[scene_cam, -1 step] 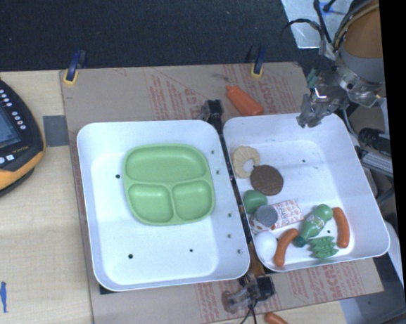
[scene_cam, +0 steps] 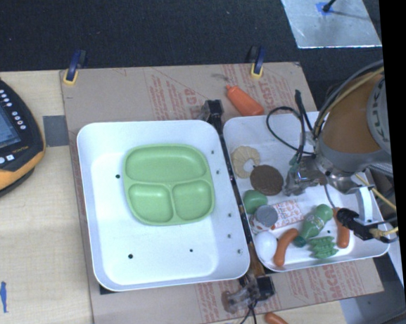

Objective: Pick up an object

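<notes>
Arm [scene_cam: 359,126] enters from the right edge, grey body with the orange band uppermost, wrist angled down and toward the left. Claw [scene_cam: 300,177] sits low at the wrist's left end, cables looping around it. Finger state not discernible from this angle.

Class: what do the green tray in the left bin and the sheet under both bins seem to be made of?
Green tray: probably plastic, smooth, slightly glossy; even colour, rounded moulded compartments. Sheet: looks like cardboard, matt brown with faded red print, held by clamps at its far edge.
</notes>
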